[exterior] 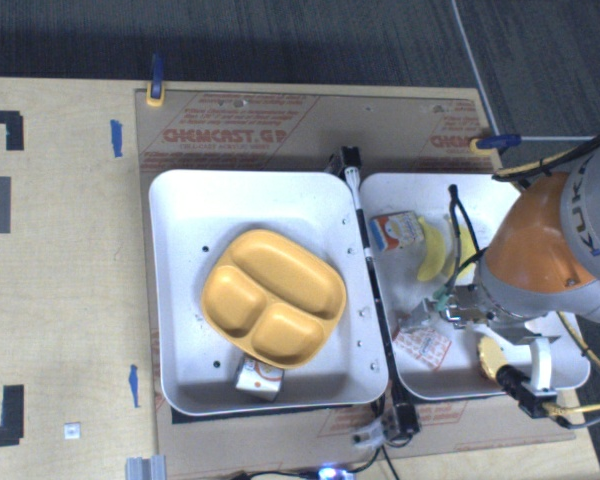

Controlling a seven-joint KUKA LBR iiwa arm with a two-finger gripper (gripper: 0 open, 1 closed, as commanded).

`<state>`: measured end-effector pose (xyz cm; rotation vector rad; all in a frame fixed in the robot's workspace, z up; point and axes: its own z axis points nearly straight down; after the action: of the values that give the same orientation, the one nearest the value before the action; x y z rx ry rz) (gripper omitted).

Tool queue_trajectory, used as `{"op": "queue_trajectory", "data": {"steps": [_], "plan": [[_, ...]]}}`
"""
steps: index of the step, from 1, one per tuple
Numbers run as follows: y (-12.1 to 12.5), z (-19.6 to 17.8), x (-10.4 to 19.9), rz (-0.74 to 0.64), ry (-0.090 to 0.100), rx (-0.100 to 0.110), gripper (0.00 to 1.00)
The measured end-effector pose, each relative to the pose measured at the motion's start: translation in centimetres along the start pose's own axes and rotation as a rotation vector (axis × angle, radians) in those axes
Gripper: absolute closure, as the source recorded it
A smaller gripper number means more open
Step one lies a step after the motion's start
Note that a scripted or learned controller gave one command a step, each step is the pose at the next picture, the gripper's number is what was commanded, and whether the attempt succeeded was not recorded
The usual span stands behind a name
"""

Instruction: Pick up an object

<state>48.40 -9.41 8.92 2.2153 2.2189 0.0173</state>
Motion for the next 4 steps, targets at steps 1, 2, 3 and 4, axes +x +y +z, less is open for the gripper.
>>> {"op": "queue_trajectory", "data": {"steps": [1, 2, 3, 4], "plan": [[0.2, -1.1, 0.0, -0.001, 0.0, -0.006, 1.0], [0.2, -1.1, 0.0, -0.001, -0.001, -0.006, 0.0], [0.0, 0.0, -0.1, 0.0, 0.001, 0.001, 0.0], [0.2, -1.1, -0.1, -0.001, 0.0, -0.006, 1.0]]}}
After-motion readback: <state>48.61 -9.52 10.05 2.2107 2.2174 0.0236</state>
